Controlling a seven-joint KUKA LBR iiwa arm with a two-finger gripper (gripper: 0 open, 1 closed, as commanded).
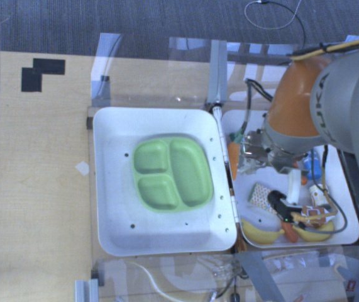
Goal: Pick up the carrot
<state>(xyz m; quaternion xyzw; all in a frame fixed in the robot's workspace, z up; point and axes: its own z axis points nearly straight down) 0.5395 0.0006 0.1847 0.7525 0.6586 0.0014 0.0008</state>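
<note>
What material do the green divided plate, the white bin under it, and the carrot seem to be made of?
Green divided plate: probably moulded plastic, matte, with soft rounded compartment walls and even colour.
White bin: likely plastic or coated metal, smooth, slightly glossy, with rounded corners and small dark holes.
Carrot: orange with uniform colour; real or plastic toy cannot be told, as little of it shows beside the end effector.

Pretty clearly a robotics lab, not anyone's kitchen. A big grey and orange arm (330, 99) hangs over a wooden bench (34, 187) with two white bins (110, 231) boxed in by clear plastic walls (107, 65). Black tape marks (41, 73) sit near the bench's far left corner, a loose cable (273, 11) lies on grey carpet (135, 8) behind.
</note>
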